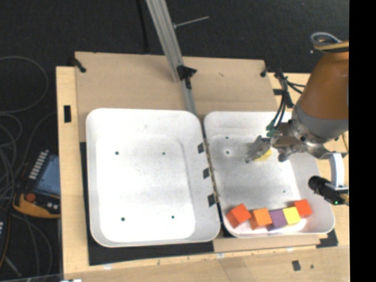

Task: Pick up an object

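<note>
Black flooring surrounds the bench; in the right bin [226, 128], the gripper [263, 151] hangs with a small yellow object [265, 154] seemingly between its fingers, while the coloured blocks [269, 215] sit along the near wall.

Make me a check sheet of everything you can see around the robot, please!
Surface: wooden bench bearing a left bin and a right bin, both white, side by side.
Job's things: blocks in a row along the right bin's near edge: red block, orange block, purple block, yellow block, another red block.
Clutter: nothing seen.
Gripper: gripper above the right bin, something yellow at its tip; hold unclear.
Cables: cables loop on the floor at left.
Surroundings: metal pole, handheld controller.
</note>
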Robot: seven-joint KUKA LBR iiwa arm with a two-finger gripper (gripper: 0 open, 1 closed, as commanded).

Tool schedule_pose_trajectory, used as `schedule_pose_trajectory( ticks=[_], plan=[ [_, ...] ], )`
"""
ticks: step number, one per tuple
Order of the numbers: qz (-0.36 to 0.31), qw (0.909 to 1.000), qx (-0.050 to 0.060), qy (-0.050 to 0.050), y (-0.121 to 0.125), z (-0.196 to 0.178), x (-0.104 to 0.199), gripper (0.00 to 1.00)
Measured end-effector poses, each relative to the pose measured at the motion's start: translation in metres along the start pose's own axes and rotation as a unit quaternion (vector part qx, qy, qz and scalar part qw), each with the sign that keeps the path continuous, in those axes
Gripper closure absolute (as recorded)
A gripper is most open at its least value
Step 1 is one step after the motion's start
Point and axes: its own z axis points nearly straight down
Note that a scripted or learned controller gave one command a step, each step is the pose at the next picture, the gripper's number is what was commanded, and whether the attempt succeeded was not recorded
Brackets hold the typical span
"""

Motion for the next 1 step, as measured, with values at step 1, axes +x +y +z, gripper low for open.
schedule_pose_trajectory(
  ticks=[1],
  plan=[
    [-0.001,1.0000,-0.004,-0.003,0.0734,-0.0680,-0.0658,0.00]
  ],
)
